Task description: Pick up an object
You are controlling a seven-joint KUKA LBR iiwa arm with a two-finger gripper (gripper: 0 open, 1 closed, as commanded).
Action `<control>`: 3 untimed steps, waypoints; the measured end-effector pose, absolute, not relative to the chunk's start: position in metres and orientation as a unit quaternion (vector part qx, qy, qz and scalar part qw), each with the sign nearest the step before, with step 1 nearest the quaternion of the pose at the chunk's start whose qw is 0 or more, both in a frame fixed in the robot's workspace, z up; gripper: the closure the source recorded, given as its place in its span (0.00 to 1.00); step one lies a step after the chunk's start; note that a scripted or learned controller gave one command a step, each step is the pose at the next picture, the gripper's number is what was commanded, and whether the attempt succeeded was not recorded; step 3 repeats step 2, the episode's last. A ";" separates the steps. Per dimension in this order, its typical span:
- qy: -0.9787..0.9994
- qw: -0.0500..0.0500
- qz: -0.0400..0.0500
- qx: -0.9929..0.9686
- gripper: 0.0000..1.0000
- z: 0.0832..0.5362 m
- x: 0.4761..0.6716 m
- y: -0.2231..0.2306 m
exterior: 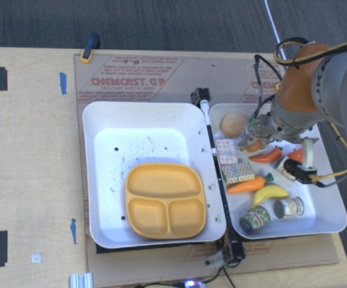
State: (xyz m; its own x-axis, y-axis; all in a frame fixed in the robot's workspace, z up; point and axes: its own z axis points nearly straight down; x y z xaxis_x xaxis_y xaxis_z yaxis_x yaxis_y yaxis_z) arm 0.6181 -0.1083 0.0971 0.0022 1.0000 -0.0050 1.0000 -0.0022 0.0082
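Red print across the brown cardboard sheet [161, 77] under the bins reads roughly "CHEMCAST GP"; the smaller lines around it are too fine to make out. The sheet lies on the pale wooden bench [29, 161], which carries blue and black tape marks at the left of the frame.

The left bin [101, 131], in the middle of the frame, holds a yellow three-compartment tray [165, 199] in its lower right part.

The right bin [332, 212] is crowded. A round tan ball [233, 124] sits near its upper left corner. Below it lie a small pinkish printed packet [226, 151] and a patterned box [238, 173], their printing unreadable. Below those are an orange carrot [245, 186], a yellow banana [271, 194], a green-labelled can [255, 219] and a small jar [290, 207] on its side, its label illegible. An orange-red pepper [267, 155] lies just under the gripper.

The gripper [259, 135] is down in the upper part of the right bin, among the ball, packet and pepper. Whether it is parted or closed, or has anything, I cannot tell.
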 end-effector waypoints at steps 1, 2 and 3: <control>0.708 0.001 0.001 0.706 1.00 0.185 0.579 -0.044; 0.708 0.001 0.001 0.707 1.00 0.185 0.597 0.026; 0.708 0.001 0.001 0.707 1.00 0.185 0.597 0.026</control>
